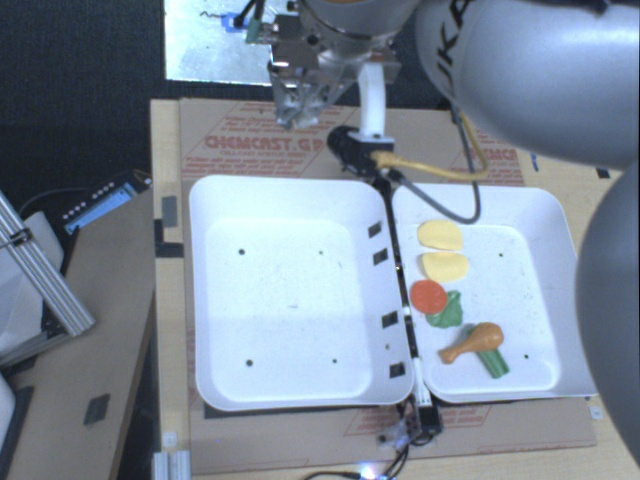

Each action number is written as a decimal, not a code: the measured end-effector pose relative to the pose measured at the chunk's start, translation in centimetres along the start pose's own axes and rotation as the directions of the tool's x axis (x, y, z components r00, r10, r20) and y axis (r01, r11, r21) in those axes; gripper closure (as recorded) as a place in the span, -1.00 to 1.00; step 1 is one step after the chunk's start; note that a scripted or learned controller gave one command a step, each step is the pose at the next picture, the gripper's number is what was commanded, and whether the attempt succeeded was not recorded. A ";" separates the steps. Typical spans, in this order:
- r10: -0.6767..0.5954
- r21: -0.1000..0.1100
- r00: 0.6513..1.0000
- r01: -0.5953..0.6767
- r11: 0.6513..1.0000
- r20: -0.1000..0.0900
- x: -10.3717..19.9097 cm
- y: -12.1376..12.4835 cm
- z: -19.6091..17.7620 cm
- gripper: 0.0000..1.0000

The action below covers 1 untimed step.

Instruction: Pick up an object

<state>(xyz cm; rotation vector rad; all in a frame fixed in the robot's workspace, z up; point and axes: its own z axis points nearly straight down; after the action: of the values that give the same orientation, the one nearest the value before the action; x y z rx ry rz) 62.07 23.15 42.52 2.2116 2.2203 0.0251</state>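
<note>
Camera view: claw (pixel 297 108) hangs high beyond the far edge of the left white bin (pixel 215 298); whether spread or pressed, cannot tell. Right white bin (pixel 545 218) holds two pale yellow pieces (pixel 441 235), an orange-red round piece (pixel 429 296), a brown toy drumstick (pixel 474 343).

The light is bright and even and seems to come from above, so the two white bins (pixel 290 298) look almost washed out and lose most of their surface detail, with only soft, weak shadows along their rims. A reflective panel (pixel 215 23) at the top gives strong glare, while the area around it stays very dark. The arm (pixel 530 58) close to the camera is large and soft, out of focus, and the whole picture is slightly grainy.
</note>
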 end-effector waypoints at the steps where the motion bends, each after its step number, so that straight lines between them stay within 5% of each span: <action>1: 0.003 0.030 1.000 -0.003 1.000 0.011 0.0 1.7 21.1 1.00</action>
<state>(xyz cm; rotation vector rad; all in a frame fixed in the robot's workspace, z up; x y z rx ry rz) 64.13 23.31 21.41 2.2250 2.2262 -0.0207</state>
